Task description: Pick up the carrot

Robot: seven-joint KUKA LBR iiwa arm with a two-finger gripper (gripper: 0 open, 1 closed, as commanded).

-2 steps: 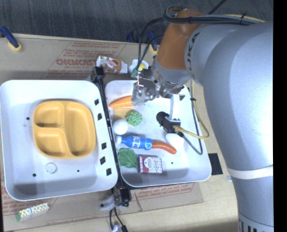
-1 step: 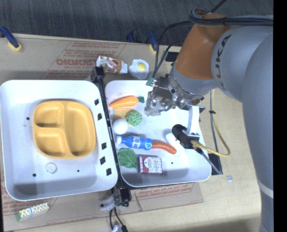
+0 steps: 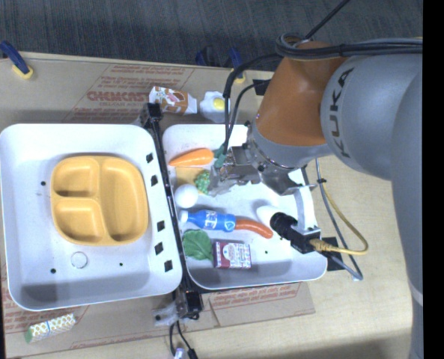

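The carrot (image 3: 191, 156) is seen lying at the back left of the right bin (image 3: 296, 271), just left of the tool (image 3: 223, 175), which is lowered beside it. Whether the tool is apart or together cannot be told. A white egg (image 3: 185, 196) is seen just below.

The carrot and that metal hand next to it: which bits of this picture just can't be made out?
- Camera view: the hand beside the carrot is a blurred metal tangle under the arm's orange band; open or shut is unclear.
- Part of the right bin is hidden by the arm.
- The print on the small maroon box is too small to read.
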